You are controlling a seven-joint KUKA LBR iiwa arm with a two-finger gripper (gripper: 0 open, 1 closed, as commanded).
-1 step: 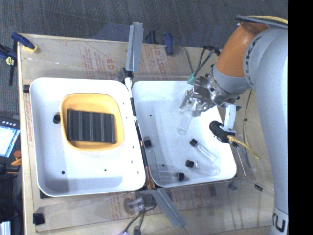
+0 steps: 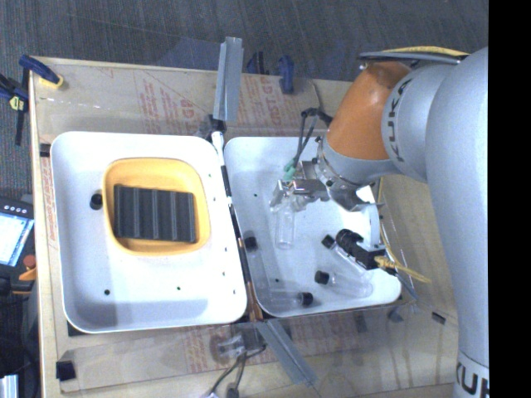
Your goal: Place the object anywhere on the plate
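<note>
Hanging over the middle of the right bin [image 2: 259, 177], the claw [image 2: 284, 215] gives no clear sign of being clenched or released. Leftmost, the left bin [image 2: 75, 255] holds a small black dot [image 2: 96, 199] beside a yellow plate [image 2: 154, 169] bearing a dark ridged slab [image 2: 156, 212]. In the right bin, one black lump [image 2: 249, 243] sits by the left wall and another black lump [image 2: 305, 299] near the front, both apart from the claw.

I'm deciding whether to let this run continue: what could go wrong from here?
The gripper hangs over the right bin, while the yellow plate lies in the left bin; a carried thing could catch on the rims between. A dark ridged insert covers most of the plate, so a placed thing may slide off. The clear item by the gripper may slip from a grasp.
</note>
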